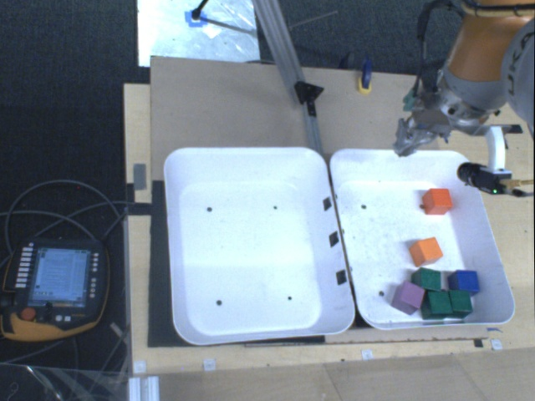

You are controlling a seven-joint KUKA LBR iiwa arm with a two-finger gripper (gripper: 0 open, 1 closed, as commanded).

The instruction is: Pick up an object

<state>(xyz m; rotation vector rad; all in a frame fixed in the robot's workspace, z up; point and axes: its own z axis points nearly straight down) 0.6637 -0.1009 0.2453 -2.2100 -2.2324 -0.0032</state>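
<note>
No object has been picked up yet. The grey two-finger gripper [407, 143] is poised at the upper edge of the right white bin [368, 224]; whether it is open cannot be told. The small coloured blocks, including the orange cube [436, 200], lie right of centre and lower right.

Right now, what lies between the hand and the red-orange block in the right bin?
Nothing: in the camera view, bare white bin floor separates the hand from the red-orange block.
</note>
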